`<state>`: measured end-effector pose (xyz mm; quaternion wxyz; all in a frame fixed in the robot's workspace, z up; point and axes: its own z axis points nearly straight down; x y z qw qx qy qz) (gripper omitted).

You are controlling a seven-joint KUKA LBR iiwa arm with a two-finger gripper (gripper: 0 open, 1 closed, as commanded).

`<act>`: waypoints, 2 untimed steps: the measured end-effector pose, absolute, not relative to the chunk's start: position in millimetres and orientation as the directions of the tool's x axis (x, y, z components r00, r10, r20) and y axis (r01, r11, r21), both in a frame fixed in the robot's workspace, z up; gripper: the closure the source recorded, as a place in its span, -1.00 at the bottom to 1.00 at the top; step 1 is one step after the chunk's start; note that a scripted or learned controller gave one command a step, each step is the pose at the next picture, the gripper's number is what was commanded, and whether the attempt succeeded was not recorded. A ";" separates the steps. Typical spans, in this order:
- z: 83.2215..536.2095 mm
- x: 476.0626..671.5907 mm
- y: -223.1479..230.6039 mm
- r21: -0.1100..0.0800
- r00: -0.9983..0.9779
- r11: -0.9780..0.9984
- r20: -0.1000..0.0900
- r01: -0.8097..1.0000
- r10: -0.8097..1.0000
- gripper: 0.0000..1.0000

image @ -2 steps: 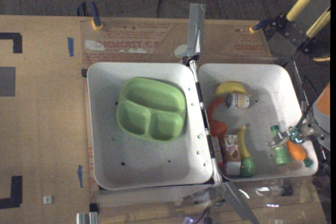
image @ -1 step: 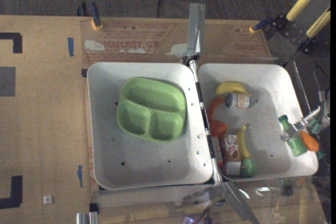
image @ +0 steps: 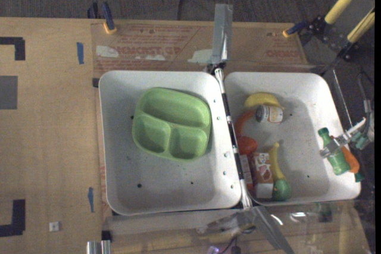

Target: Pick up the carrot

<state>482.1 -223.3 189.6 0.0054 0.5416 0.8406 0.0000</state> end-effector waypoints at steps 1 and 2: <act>199.8 483.5 -223.6 0.009 -0.414 0.414 -0.014 0.910 0.910 1.00; 135.1 483.3 -219.7 0.008 -0.266 0.266 0.000 0.964 0.964 1.00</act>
